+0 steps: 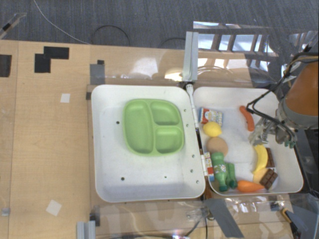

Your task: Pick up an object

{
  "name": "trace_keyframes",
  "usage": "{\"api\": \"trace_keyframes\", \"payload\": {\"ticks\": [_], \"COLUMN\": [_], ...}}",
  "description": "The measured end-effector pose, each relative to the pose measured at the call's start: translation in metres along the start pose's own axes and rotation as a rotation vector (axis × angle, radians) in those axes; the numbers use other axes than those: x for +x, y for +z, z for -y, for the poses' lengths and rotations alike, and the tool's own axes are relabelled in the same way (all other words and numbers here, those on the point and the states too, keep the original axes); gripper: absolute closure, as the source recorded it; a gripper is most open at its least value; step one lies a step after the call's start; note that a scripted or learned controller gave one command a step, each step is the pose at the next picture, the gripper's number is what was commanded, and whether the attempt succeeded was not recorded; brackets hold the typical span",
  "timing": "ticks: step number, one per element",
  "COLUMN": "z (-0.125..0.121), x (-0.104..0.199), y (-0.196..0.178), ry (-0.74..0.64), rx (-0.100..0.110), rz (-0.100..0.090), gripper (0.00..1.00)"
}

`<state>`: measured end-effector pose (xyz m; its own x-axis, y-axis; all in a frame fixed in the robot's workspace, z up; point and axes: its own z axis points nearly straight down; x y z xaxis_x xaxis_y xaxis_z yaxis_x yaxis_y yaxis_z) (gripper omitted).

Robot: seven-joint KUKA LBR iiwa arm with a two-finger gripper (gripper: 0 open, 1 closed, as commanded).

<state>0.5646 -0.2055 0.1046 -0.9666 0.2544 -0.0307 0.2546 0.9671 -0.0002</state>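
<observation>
Nearest me in the right-hand white bin [297,183] sit a small orange plastic carrot [249,186] and a dark brown chocolate-bar piece [269,178], close against the near wall, with a pair of green plastic bottles [224,172] just left of them. A yellow toy banana [260,162] curves up from there, its far tip just under the grey two-finger gripper [269,135], which hangs over the bin's right side. From here I cannot tell how that hand is set.

The banana looks the likeliest target. I'd judge it light, hollow and stiff, with a smooth, slippery skin; a pinch across its narrow width at mid-length should seat better than one near a tapering end.

Further back lie a tan round ball-like piece [217,145], a yellow toy lemon [213,129], a red-and-white printed carton [211,116] and a thin orange-red sausage shape [246,118]. The left white bin [109,183] holds a green divided plastic plate [152,127].
</observation>
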Motion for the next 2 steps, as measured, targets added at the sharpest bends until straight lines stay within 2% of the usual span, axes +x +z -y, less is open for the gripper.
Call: {"api": "trace_keyframes", "payload": {"ticks": [1, 2], "z": [0.000, -0.001], "x": [0.000, -0.003], "y": [0.001, -0.013], "ry": [-0.001, -0.005], "rx": [0.000, 0.000], "rz": [-0.001, 0.009], "gripper": [0.00, 1.00]}}
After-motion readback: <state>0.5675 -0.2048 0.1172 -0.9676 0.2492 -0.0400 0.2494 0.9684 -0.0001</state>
